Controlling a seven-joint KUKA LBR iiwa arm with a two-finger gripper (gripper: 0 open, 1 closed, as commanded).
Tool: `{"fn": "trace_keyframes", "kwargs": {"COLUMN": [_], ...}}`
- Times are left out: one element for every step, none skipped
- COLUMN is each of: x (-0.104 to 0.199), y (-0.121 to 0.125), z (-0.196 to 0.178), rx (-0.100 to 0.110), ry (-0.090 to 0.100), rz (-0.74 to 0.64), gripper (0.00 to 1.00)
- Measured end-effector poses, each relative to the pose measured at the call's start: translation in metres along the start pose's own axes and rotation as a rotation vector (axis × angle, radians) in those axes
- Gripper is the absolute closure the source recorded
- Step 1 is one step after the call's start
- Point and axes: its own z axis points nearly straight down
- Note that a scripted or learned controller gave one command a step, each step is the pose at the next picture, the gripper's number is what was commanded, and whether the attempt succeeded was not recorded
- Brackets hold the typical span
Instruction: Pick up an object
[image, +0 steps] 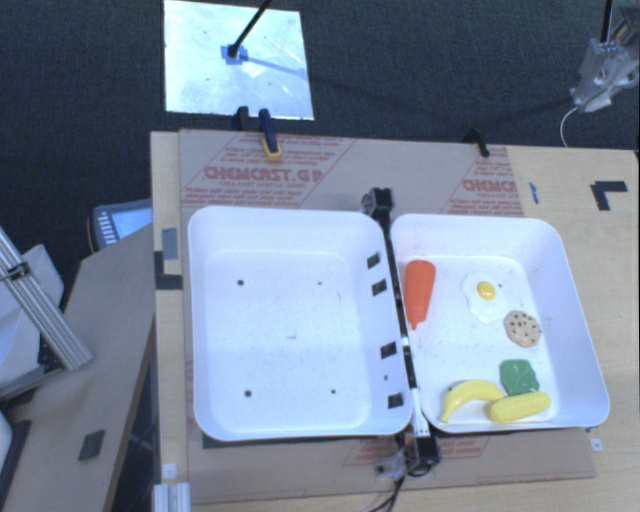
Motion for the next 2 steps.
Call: {"fn": "trace_keyframes", "kwargs": {"x": [0.057, 0.114], "y": [-0.049, -0.092], "z": [0.024, 0.022], "rx": [0.011, 0.008], "ry": [0.005, 0.005], "rz": [0.003, 0.001], "gripper": [1.00, 1.00]}}
